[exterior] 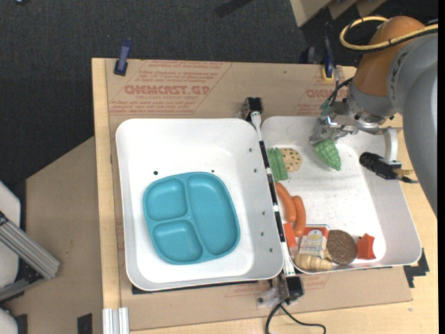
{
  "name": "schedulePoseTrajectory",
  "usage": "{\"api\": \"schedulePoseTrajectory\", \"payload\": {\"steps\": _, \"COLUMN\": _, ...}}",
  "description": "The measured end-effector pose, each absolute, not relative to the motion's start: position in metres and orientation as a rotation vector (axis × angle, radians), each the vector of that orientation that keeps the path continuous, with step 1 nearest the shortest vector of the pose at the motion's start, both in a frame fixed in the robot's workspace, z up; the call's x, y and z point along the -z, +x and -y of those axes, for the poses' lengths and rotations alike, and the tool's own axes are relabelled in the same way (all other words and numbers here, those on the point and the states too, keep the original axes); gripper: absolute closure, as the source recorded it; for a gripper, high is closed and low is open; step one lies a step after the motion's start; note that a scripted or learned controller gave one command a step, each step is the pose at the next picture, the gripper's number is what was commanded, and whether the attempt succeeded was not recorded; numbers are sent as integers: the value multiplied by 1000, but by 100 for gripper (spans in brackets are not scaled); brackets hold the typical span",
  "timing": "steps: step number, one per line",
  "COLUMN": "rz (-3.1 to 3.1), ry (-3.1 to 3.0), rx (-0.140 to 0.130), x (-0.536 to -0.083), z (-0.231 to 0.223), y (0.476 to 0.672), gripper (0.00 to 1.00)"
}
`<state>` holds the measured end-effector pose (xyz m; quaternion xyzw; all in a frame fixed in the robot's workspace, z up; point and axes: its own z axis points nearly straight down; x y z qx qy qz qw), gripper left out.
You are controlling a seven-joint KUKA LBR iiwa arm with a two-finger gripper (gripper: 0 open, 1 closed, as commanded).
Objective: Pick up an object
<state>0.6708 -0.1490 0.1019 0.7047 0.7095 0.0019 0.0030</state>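
the arm bends in from the right, its claw (328, 139) clenched on a green toy (328, 154) above the right bin (389, 207).

Hand (327, 136) over green toy (328, 154)

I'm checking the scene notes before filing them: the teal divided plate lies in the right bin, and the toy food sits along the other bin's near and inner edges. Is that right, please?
Not quite. The camera view shows the teal divided plate lying in the left bin, not the right one. The toy food does sit along the near and inner edges of the other bin, the right bin.
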Motion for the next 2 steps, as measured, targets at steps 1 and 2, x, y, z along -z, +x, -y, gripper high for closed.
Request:
{"api": "schedulePoseTrajectory", "payload": {"steps": 1, "rz": -2231, "ry": 2217, "rx": -1, "x": -189, "z": 54, "y": 613, "gripper": 100}}
{"api": "schedulePoseTrajectory", "payload": {"steps": 2, "rz": -2225, "ry": 2221, "rx": 2, "x": -185, "z": 59, "y": 614, "gripper": 0}}
